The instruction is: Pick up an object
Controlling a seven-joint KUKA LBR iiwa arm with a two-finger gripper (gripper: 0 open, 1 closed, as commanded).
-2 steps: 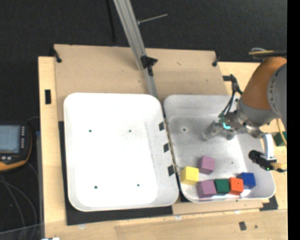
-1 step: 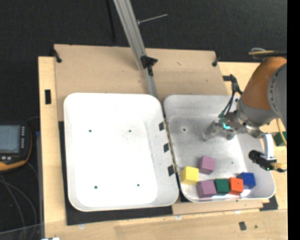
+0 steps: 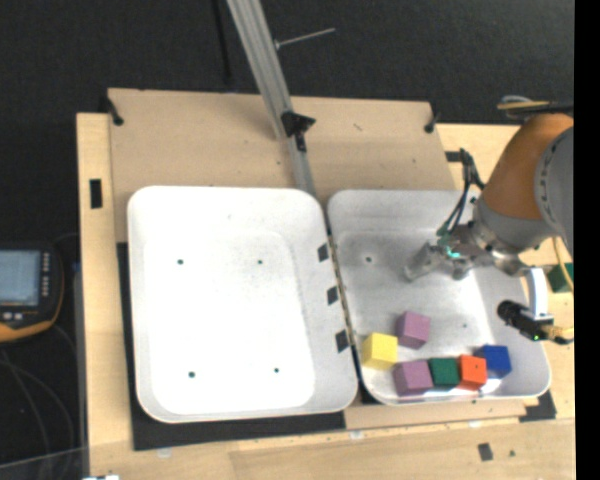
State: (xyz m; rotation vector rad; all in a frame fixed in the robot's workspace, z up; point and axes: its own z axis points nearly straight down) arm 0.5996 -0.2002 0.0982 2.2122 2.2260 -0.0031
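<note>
1. We can't tell how the two-finger gripper (image 3: 427, 262) stands: its metal tip is small and blurred against the right white bin (image 3: 380, 228), so apart or together is unreadable. We see nothing between the fingers.
2. The grey arm with the orange band (image 3: 525, 183) is cut off at the right edge; only the wrist end is visible.
3. Pickable items sit along the near side of the right white bin, well apart from the gripper: a purple cube (image 3: 414, 328), a yellow cube (image 3: 382, 349), then a row of a second purple cube (image 3: 413, 376), a green cube (image 3: 444, 372), an orange cube (image 3: 473, 370) and a blue cube (image 3: 496, 359).
4. The row cubes look packed side by side against the near wall; we can't tell if they touch.
5. The left white bin (image 3: 230, 298) sits beside the right one, black clips at the shared edge.
6. A slanted metal bar (image 3: 270, 78) crosses the back of the bench toward the gap between bins.
7. A handheld screen unit (image 3: 15, 286) sits off the bench at left, partly cut off.
8. A black fitting (image 3: 525, 320) sits at the right bin's right edge; details unclear.
</note>
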